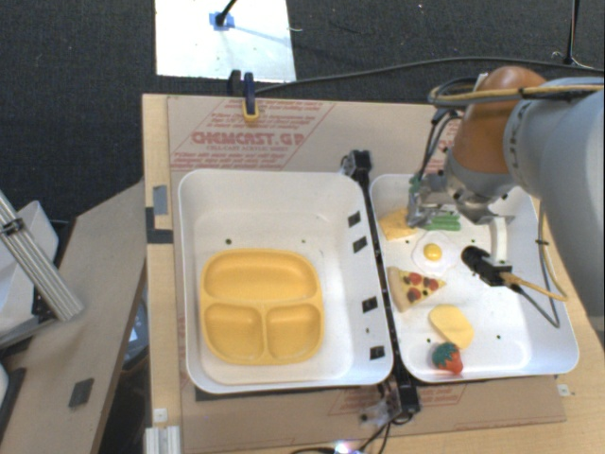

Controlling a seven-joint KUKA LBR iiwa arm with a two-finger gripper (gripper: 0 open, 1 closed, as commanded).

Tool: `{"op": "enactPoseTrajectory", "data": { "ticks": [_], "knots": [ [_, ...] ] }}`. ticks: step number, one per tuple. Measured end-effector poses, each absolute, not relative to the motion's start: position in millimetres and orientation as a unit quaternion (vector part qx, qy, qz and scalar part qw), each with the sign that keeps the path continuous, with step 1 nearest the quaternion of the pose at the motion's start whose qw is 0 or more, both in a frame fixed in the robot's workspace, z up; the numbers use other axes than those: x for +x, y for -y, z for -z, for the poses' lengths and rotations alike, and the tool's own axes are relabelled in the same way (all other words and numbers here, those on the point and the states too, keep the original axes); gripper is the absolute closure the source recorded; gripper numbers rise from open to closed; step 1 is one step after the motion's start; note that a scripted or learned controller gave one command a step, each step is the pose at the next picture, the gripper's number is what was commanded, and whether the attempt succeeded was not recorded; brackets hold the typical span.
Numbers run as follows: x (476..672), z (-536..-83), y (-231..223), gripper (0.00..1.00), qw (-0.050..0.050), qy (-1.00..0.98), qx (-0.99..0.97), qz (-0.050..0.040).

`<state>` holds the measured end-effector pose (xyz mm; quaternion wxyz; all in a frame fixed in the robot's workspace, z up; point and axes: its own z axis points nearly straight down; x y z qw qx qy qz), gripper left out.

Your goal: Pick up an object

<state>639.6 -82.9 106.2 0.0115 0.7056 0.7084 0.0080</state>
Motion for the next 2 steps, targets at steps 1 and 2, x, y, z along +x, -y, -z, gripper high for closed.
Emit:
{"op": "enactPoseTrajectory", "data": {
  "ticks": [1, 2],
  "knots": [
    [633.8, -154, 86, 1.00, 0.002, -0.707, 0.707, -0.0020],
    [629.9, -200, 84, 1.00, 0.002, -0.708, 0.706, -0.0020]
  ]
}}
